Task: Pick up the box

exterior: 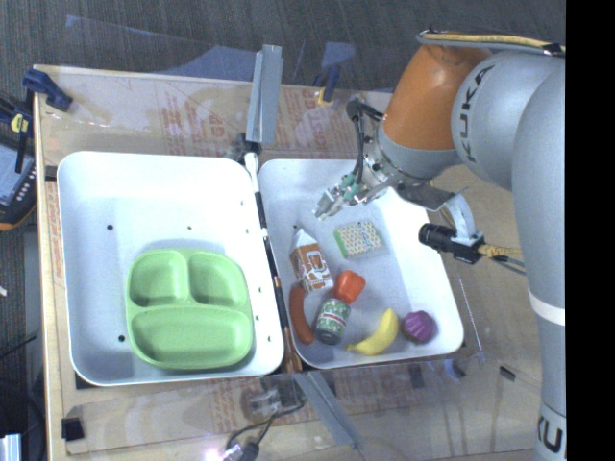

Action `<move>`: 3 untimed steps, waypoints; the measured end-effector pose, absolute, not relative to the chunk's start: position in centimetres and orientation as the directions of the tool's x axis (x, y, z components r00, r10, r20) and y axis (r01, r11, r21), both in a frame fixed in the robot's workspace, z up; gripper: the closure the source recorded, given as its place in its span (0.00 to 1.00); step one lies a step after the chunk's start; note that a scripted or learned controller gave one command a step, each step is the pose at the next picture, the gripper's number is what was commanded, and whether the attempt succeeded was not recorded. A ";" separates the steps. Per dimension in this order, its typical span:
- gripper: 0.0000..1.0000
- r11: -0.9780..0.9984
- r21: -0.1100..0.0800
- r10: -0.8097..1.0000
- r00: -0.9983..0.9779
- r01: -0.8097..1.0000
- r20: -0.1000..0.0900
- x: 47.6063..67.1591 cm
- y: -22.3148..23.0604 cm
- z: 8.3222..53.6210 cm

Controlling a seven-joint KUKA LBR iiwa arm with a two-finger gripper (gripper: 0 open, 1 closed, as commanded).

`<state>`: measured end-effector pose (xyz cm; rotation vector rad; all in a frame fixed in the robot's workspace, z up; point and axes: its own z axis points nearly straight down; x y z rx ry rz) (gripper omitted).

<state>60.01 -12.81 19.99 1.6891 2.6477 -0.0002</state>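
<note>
The box (309, 265), a small orange and white carton, lies in the right bin (437, 272) close to its left wall. My gripper (341, 196) hangs over the back part of that bin, up and to the right of the box and apart from it. Just below the gripper lies a flat green and white patterned pad (357, 239). I see nothing between the gripper's tips.
Around the box in the right bin are an orange pepper (350, 285), a green can (332, 321), a red sausage (300, 315), a banana (378, 334) and a purple plum (418, 327). The left bin (86, 209) holds a green divided plate (189, 307).
</note>
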 end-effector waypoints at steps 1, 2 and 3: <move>1.00 0.574 -0.002 0.819 -0.574 0.819 0.002 58.2 -21.0 17.4; 0.00 0.574 -0.002 0.819 -0.574 0.819 0.001 58.2 -21.0 17.4; 0.00 0.317 0.006 0.949 -0.317 0.949 -0.005 59.0 -21.1 9.7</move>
